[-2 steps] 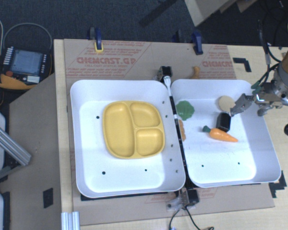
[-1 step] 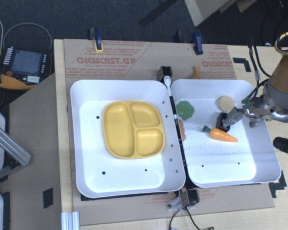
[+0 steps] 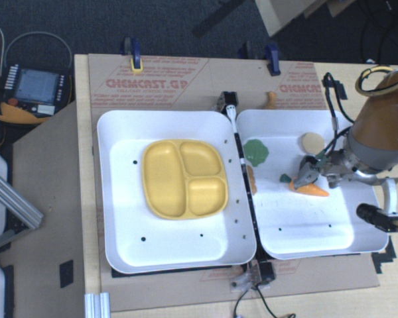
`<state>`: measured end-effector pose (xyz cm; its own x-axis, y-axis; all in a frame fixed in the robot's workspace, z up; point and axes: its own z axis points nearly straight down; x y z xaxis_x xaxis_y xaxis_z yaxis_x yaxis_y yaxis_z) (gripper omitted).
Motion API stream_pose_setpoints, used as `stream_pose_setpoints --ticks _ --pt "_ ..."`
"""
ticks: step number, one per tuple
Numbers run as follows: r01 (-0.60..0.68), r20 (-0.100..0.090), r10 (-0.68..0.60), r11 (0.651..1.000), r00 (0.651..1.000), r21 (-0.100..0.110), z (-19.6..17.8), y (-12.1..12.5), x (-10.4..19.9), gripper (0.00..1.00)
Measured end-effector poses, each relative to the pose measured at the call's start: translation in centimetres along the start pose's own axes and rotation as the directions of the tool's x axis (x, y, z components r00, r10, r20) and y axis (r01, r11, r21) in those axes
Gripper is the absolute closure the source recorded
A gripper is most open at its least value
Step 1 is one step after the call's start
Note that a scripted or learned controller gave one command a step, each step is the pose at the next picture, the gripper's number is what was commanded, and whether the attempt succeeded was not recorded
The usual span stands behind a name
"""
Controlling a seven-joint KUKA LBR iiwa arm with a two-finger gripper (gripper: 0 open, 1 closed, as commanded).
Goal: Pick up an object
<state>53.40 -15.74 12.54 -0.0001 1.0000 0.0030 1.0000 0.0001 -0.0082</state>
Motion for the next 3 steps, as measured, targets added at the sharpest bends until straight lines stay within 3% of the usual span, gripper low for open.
stream_pose_setpoints --ticks 1,3 --pt "-0.001 0.004 0.001 1.000 1.000 -0.010 -1.4 0.2 -0.1 1.00" --pt "0.001 0.007 -0.001 1.000 1.000 -0.016 -11.4 1.3 -0.4 1.00"
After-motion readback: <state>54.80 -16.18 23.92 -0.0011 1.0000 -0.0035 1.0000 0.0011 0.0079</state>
